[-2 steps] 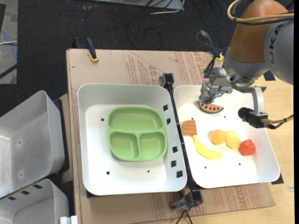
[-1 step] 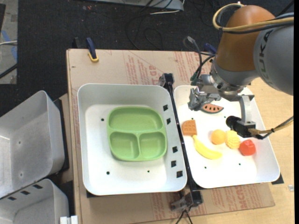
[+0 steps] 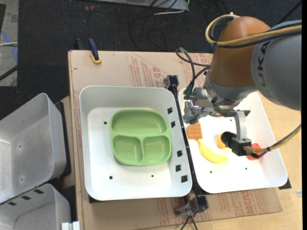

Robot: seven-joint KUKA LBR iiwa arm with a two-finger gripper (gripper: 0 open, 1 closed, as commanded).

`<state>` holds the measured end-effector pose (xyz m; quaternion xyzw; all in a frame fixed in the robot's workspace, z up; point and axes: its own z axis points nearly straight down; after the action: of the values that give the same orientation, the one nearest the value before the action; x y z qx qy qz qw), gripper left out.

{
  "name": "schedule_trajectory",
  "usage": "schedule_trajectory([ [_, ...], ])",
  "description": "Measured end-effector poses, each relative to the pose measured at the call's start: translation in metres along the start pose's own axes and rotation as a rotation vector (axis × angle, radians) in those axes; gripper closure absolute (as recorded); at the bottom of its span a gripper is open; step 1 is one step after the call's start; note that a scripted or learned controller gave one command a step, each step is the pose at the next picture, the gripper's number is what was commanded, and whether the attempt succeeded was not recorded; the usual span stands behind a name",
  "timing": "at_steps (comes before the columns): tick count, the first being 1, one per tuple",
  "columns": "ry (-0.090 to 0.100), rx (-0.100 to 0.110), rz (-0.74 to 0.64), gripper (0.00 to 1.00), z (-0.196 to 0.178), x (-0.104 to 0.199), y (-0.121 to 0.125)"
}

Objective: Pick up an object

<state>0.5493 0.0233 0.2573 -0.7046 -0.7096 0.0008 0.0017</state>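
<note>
My gripper (image 3: 193, 113) hangs over the left side of the right bin (image 3: 268, 174), close to the wall shared with the other bin. Just below it in the view lies a small orange square block (image 3: 194, 131); nothing shows held in the gripper. A yellow banana (image 3: 212, 154) lies on the bin floor a little nearer the front. Beside the banana is a small orange round thing (image 3: 221, 140), partly hidden by the robot's own parts. The bulky grey and orange arm (image 3: 249, 56) covers the back of this bin.
The left bin (image 3: 96, 176) holds a green plate (image 3: 141, 137) with three compartments. More white bins (image 3: 29, 143) stand off the bench at the left. A blue and yellow clamp (image 3: 94, 51) sits at the bench's back left corner.
</note>
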Motion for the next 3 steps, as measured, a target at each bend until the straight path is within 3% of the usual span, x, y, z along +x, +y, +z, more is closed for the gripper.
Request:
schedule_trajectory([
  [1, -0.001, 0.0, 0.001, 1.0, 0.022, 0.045, -0.034],
  [2, -0.001, 0.0, 0.001, 1.0, 0.025, 0.071, -0.058],
  [3, -0.002, 0.0, 0.003, 1.0, 0.036, 0.076, -0.054],
])
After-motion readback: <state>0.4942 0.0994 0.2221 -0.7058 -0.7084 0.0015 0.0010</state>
